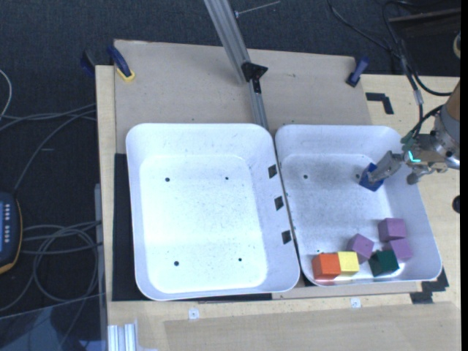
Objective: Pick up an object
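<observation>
**Gripper grasps blue block over right bin**

Nearest the camera, at the lower right of the frame, a cluster of blocks lies in the right bin (344, 141): orange block (326, 265), yellow block (348, 262), green block (382, 262), and three purple blocks (394, 229). The left bin (197, 134) fills the centre-left. At the right edge the gripper (376, 174) is closed around a blue block (371, 178), held above the right bin's upper part, well apart from the cluster.
</observation>
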### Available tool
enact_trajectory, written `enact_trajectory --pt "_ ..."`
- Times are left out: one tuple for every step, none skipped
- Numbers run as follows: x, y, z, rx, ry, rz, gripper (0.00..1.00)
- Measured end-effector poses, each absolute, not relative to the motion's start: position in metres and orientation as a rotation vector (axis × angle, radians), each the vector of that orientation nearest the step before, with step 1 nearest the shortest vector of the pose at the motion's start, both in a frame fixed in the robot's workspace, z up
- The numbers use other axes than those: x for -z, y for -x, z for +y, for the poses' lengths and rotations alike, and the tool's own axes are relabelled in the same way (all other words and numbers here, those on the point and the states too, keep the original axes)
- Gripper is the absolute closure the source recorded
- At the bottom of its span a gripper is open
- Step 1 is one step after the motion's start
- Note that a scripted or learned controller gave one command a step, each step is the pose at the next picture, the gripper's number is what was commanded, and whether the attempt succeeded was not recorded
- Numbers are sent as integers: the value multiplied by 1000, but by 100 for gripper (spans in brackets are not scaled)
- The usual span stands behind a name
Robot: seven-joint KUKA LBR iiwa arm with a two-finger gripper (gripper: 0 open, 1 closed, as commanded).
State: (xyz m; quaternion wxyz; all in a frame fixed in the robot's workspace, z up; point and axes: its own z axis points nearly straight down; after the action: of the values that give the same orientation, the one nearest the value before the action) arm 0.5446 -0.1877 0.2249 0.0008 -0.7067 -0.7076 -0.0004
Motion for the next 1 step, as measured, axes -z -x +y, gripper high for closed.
enact_trajectory --pt "-172 -539 -178 -4 2215 -2218 0"
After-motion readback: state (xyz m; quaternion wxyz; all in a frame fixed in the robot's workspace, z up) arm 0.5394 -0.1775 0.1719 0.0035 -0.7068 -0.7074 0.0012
